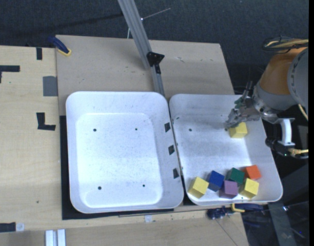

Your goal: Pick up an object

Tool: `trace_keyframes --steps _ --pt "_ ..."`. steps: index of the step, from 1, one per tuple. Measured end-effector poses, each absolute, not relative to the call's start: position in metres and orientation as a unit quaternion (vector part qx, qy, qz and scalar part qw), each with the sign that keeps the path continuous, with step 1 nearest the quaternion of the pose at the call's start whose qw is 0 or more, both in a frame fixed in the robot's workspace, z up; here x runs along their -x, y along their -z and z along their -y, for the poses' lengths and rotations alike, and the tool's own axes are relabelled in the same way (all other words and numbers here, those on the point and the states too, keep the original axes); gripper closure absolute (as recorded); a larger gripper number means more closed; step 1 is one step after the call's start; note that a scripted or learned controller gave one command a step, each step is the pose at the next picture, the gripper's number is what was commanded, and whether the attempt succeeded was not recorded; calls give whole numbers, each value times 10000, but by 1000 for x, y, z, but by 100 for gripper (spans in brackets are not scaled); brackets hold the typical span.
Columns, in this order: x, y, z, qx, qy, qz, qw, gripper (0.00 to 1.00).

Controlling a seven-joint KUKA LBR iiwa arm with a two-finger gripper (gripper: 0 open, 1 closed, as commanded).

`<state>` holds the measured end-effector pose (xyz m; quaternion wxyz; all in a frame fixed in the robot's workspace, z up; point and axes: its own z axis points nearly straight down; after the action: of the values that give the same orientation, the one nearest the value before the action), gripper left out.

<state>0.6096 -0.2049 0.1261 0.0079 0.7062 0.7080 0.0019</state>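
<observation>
Nearest the camera, a cluster of blocks is lying along the near edge of the right bin [198,111]: a yellow block [199,187], a blue block [216,180], a purple block [230,188], a green block [235,176], a second yellow block [251,188] and an orange block [253,172], several of them touching. The left bin [116,99] is sitting just beside the right one on the tabletop [23,152], their rims meeting. Farther back in the right bin, well apart from the cluster, a lone yellow cube [238,131] is sitting directly under the gripper [238,118]. The gripper is hanging over the cube's top; whether its tips are parted or closed cannot be told, nor whether they are touching the cube. The arm [280,83] is reaching in from the right.
</observation>
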Motion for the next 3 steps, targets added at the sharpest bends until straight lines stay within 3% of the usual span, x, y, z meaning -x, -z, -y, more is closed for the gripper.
trace_keyframes --steps 1,3 --pt "-611 -190 207 -7065 -11 -7077 26 100" --pt "-610 -267 206 -7063 -8 -7079 16 100"
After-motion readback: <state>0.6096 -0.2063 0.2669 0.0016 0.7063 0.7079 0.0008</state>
